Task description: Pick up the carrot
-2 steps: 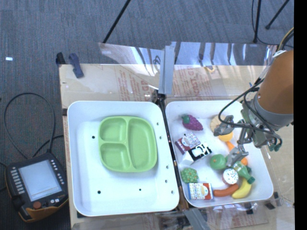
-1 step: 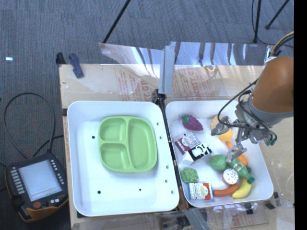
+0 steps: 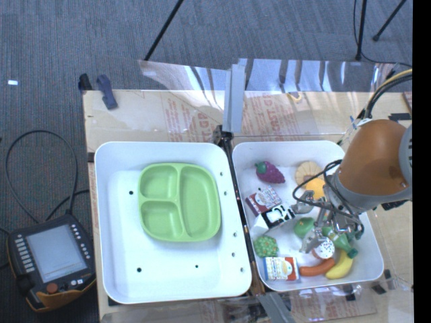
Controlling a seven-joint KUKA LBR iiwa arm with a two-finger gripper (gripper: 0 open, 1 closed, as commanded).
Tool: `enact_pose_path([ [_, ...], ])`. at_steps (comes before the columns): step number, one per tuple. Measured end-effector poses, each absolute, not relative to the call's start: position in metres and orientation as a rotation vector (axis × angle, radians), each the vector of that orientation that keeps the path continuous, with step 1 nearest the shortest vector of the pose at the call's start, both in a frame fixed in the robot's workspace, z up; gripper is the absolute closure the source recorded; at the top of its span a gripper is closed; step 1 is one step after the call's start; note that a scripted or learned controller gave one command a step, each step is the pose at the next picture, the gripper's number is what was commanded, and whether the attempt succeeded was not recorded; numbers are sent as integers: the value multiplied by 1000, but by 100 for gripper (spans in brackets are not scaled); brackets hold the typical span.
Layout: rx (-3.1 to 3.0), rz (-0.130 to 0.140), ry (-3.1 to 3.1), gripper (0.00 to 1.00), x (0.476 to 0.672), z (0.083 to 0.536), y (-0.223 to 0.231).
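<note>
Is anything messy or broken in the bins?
Nothing looks broken or spilled. The toy food is just jumbled in the right bin: the carrot lies by the front wall beside a banana. The green plate sits slightly crooked in the left bin.

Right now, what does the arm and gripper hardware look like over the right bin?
The arm enters from the right: a bulbous orange band above the wrist, grey housing beside it. Black cables loop around the wrist, and a yellow and black cable arcs above it. The gripper is a small dark and metallic assembly.
</note>
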State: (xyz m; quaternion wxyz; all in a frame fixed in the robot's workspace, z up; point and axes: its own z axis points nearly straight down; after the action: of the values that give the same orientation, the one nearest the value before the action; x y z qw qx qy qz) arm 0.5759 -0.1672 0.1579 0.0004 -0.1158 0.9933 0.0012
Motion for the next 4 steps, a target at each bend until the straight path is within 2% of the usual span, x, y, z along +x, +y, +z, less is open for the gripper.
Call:
enact_pose_path([
  [1, 72, 3, 3142, 0, 535, 91, -156],
  [2, -399, -2, 3104, 0, 640, 91, -194],
  [3, 19, 0, 3136, 0, 487, 90, -176],
  [4, -783, 4, 3037, 100, 646, 89, -210],
])
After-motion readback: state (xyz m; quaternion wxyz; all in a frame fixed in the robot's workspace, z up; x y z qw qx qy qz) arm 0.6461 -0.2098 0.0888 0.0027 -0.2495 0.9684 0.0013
